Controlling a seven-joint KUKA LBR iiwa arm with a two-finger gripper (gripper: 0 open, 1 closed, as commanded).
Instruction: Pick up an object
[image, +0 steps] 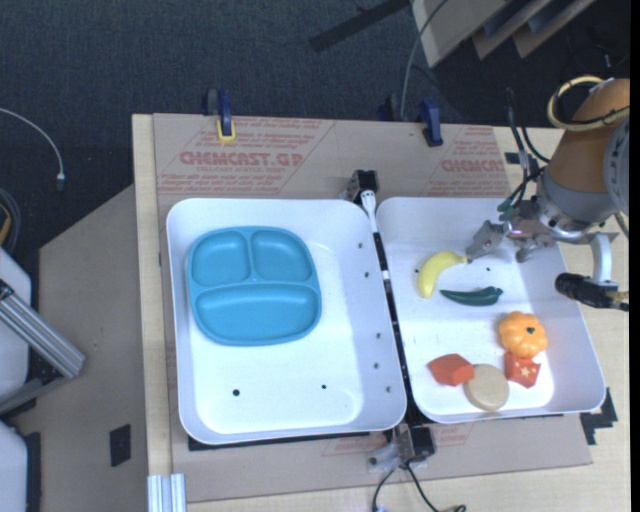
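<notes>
At the right of the frame we see the arm (585, 150) reaching in over the right bin (575, 395), its orange band near the upper right corner. The gripper (497, 236) hangs low over the upper part of that bin. We see metal parts spread to either side of it, but we cannot tell how far apart its fingers stand, and we see nothing between them.

Just left of and below the gripper lies a banana (436, 271), close to it; we cannot tell if they touch. Right below the banana lies a green pepper (473, 295), long and dark. Further down, toward the bin's right side, sits an orange pumpkin (522, 333), and a small red block (524, 371) rests against its lower edge. At the bottom of the bin a red wedge (451, 369) lies beside a tan disc (487, 387); the two touch.

The left bin (270, 400) fills the middle of the frame. A blue plate (256, 285) with three compartments lies in its upper left part. Both bins rest on a brown board (300, 150) with red lettering, held at its top edge by two blue clamps (223, 112).
</notes>
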